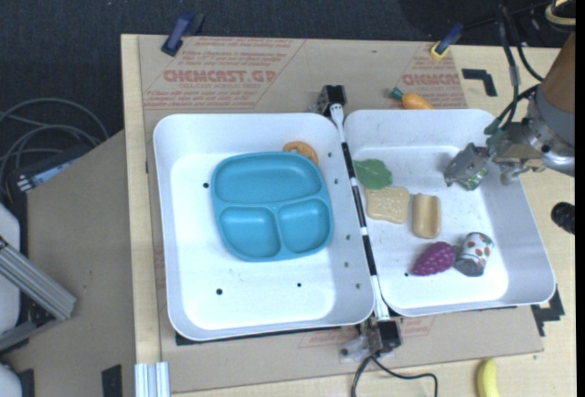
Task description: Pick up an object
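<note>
1. Gripper [468, 170], a grey two-finger tool, hangs over the right white bin [512, 290] near its far right corner; whether it is wide or narrow I cannot tell, and nothing visible sits in it.
2. Candidates for picking lie loose toward the bin's left and near edges, probably scattered for practice: a green leaf-shaped piece [373, 173], a tan flat cracker [388, 204], a beige bread roll [425, 215], a purple grape bunch [433, 259], a small patterned can [473, 252].
3. Left white bin [183, 295] carries a blue divided plastic tray [271, 204].
4. Cardboard sheet [228, 75] reads "CHEMCAST GP".
</note>
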Motion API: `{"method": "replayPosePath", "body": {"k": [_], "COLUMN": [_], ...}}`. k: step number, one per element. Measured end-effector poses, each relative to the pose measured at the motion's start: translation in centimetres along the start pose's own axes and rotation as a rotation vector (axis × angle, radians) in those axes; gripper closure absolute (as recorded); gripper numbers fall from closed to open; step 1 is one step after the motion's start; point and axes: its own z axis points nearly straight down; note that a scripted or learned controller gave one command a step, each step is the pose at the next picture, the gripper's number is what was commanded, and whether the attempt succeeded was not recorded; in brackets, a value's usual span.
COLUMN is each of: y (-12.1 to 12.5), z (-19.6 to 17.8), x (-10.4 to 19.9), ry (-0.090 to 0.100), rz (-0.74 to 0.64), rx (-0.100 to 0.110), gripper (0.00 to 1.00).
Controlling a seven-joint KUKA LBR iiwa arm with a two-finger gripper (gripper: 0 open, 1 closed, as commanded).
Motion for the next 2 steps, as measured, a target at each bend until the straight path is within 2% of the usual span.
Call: {"method": "replayPosePath", "body": {"k": [1, 2], "y": [1.9, 1.9], "z": [11.7, 15.6], "x": [0.5, 1.4], "ry": [0.001, 0.0], "rz": [0.0, 0.001], "rx": [0.002, -0.002], "gripper": [0.0, 0.0]}}
